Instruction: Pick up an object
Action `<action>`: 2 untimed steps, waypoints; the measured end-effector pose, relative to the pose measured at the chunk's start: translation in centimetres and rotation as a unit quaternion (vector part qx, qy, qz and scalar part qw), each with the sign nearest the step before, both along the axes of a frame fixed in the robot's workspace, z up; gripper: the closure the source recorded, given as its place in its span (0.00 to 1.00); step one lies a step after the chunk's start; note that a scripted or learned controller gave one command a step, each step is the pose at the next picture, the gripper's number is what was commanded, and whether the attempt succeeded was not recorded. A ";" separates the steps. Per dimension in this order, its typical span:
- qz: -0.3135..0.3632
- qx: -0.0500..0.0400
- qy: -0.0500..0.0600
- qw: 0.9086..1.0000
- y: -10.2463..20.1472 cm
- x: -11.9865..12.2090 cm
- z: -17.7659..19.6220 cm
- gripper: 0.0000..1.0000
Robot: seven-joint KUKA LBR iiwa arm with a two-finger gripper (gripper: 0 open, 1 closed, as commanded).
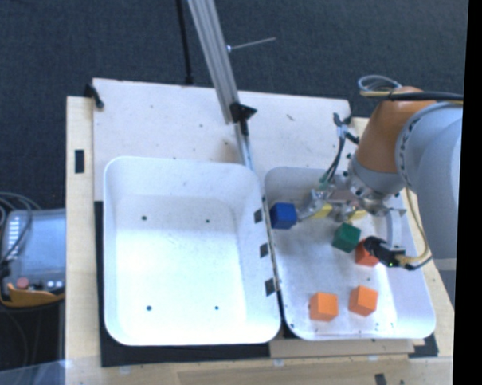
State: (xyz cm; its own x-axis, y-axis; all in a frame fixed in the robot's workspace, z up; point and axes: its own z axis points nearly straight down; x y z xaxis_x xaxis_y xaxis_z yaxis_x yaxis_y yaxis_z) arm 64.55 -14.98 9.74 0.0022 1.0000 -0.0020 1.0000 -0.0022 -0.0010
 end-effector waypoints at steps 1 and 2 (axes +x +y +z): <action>-0.001 0.000 -0.001 1.000 -0.1 0.1 1.2 1.00; 0.000 0.000 -0.003 1.000 -0.8 0.1 5.7 1.00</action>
State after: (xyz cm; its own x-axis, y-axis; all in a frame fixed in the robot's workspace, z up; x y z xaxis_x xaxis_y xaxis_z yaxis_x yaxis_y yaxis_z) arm 64.70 -15.78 15.49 0.0023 1.0000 -0.0017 1.0000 -0.0022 0.0051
